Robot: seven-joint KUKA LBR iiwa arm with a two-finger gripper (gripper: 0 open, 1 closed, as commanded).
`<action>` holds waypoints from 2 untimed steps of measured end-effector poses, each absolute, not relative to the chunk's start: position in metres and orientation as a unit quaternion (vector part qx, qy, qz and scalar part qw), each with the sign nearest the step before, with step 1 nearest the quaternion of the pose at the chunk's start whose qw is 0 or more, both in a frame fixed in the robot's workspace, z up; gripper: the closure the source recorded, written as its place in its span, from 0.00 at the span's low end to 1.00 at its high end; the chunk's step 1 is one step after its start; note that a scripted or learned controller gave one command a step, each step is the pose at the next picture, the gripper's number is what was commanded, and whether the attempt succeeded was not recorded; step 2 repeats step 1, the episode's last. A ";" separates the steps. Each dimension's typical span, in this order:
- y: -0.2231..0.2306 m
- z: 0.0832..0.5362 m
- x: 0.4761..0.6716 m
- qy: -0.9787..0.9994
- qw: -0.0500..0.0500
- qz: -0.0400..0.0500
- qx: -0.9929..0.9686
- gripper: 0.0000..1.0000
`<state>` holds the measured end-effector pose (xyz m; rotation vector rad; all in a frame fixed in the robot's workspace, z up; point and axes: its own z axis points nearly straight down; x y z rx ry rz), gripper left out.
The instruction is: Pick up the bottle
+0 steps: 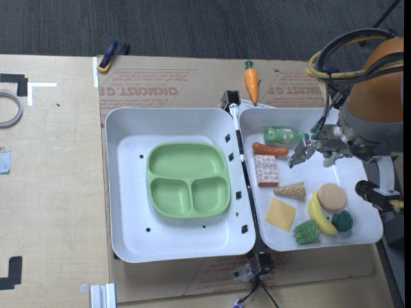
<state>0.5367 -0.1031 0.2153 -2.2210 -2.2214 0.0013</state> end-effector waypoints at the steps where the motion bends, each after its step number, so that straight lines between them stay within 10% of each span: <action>1: -0.103 0.225 0.537 -0.707 0.000 0.001 -0.708 1.00; 2: -0.103 0.225 0.537 -0.707 0.000 0.001 -0.708 1.00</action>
